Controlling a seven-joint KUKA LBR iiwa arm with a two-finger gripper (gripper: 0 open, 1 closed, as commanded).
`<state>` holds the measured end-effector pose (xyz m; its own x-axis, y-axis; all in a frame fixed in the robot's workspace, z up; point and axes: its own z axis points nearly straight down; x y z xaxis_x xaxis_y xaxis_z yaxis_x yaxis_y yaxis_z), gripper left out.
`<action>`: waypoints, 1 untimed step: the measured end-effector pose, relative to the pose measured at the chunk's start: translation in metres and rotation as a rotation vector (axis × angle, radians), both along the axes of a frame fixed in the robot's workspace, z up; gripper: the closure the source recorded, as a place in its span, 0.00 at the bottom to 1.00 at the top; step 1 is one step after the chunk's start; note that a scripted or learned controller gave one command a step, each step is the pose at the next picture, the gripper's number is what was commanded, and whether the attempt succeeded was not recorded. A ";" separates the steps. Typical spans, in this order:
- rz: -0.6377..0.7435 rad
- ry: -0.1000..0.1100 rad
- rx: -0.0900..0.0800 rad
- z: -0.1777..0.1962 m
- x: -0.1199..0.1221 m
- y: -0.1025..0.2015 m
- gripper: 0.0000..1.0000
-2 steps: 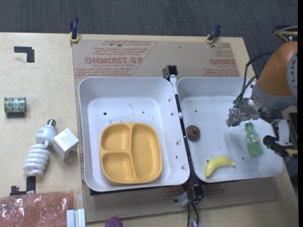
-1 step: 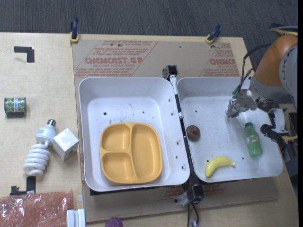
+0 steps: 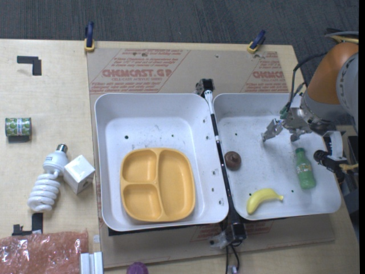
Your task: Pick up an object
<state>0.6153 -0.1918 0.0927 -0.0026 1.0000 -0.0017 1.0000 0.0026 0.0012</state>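
Approach step, nothing picked yet. Gripper (image 3: 278,128) hangs over the right bin (image 3: 251,104), fingers spread, nothing between them. Bottle (image 3: 305,168) lies just beside it toward the near rim; banana (image 3: 263,200) farther; brown lump (image 3: 232,160) off leftward. Next: align over bottle, descend, close.

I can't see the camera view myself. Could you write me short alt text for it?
A grey robot arm's tool hovers over the right white bin, which holds a green bottle, a banana and a small brown object. The left bin holds a yellow divided plate.
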 end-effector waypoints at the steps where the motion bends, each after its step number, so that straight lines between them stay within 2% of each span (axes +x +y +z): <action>1: 0.002 -0.001 -0.002 0.010 0.001 0.000 1.00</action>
